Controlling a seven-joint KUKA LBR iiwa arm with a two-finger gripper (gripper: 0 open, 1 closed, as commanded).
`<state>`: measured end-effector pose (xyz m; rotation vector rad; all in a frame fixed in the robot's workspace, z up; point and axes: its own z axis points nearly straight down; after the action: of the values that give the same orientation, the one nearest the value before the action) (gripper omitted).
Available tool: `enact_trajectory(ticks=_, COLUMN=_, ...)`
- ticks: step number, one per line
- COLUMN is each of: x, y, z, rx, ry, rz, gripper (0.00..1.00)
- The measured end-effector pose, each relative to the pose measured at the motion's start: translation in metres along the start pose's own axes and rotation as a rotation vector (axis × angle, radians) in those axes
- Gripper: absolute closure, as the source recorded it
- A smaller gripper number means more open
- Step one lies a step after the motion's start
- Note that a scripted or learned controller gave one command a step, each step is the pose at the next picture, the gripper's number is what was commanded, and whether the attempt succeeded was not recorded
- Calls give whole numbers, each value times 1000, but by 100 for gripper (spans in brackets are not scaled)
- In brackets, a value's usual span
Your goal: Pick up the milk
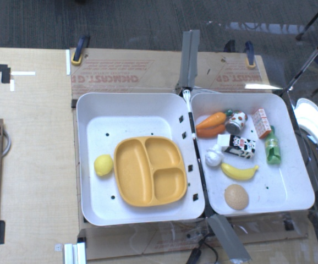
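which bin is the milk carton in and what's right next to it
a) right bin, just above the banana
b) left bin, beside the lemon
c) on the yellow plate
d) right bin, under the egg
a: the cow-patterned milk carton lies in the right bin, just above the banana, while the lemon and the yellow plate sit in the left bin.

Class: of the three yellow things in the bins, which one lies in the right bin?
The banana. It lies in the right bin below the milk; the lemon and plate are in the left bin.
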<state>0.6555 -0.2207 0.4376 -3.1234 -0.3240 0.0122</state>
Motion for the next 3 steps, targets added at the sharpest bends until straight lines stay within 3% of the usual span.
enact_trajectory(ticks=1, x=-7, y=0, z=0, rx=1, ry=-1, rz=5, gripper=100)
enact_trajectory(ticks=2, x=-16, y=-41, z=0, rx=0, ry=-1, rz=-159, gripper=100)
enact_trajectory(ticks=3, x=-1, y=-14, z=1, rx=0, ry=0, rz=4, gripper=100)
